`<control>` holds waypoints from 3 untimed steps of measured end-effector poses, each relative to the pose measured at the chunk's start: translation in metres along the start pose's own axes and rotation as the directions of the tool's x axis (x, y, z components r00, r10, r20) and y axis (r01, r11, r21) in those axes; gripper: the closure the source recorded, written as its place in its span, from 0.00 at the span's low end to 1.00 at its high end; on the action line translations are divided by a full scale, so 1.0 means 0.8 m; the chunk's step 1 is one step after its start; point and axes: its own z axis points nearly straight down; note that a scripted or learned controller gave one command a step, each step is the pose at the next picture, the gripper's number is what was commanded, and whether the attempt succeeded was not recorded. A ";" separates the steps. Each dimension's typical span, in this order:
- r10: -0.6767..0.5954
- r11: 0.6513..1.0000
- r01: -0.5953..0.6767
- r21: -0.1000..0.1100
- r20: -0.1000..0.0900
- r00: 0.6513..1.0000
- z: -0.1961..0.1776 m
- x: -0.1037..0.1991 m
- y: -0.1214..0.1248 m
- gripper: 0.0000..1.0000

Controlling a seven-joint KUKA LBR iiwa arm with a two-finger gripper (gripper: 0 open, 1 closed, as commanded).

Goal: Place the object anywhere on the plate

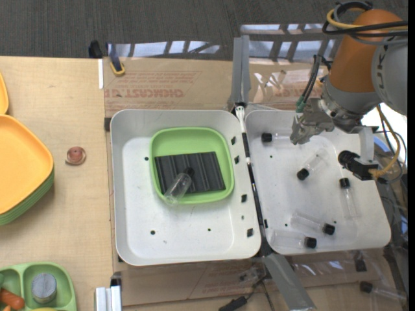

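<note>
A green square plate (191, 141) sits in the left white bin (130, 225) and carries a dark ridged mat (201, 167). A clear plastic tube (176, 185) lies on the plate's front left part, partly on the mat. My gripper (300, 133) hangs over the back left part of the right bin (369, 238), well to the right of the plate. Just below it lies a clear tube with a black cap (311, 166). Nothing shows held under the gripper.
Several more clear black-capped tubes lie in the right bin, one at the back left (271, 137), one at the right (345, 192), one near the front (314, 225). Orange plates (23, 167) and a small red knob (76, 154) rest on the wooden bench to the left.
</note>
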 end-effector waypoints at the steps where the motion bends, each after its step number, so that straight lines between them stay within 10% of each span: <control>1: -0.085 0.996 0.085 -0.004 -0.001 0.996 -0.009 0.016 0.020 1.00; 3: -0.115 0.993 0.115 -0.003 -0.001 0.993 -0.015 -0.006 0.063 1.00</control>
